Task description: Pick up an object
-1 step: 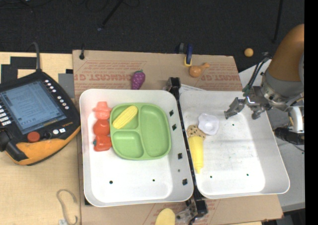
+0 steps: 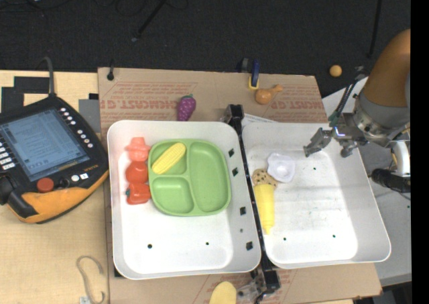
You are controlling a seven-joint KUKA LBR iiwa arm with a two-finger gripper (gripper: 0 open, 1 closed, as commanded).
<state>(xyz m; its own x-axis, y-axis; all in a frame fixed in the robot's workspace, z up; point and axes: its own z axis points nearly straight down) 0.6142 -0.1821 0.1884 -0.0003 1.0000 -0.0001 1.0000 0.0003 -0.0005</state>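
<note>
My gripper hovers over the far right part of the right bin, its two fingers spread open with nothing between them. To its left in that bin lie a small white cup-like object and a yellow cone-shaped toy with a speckled cookie-like end. The left bin holds a green divided plate with a yellow corn cob in one compartment. A red-orange toy figure lies beside the plate on its left.
Behind the bins on the cardboard sit purple grapes, an orange pear-like toy and a blue clamp. A small orange ball lies further back. A control pendant lies left of the bins; a yellow object at the front edge.
</note>
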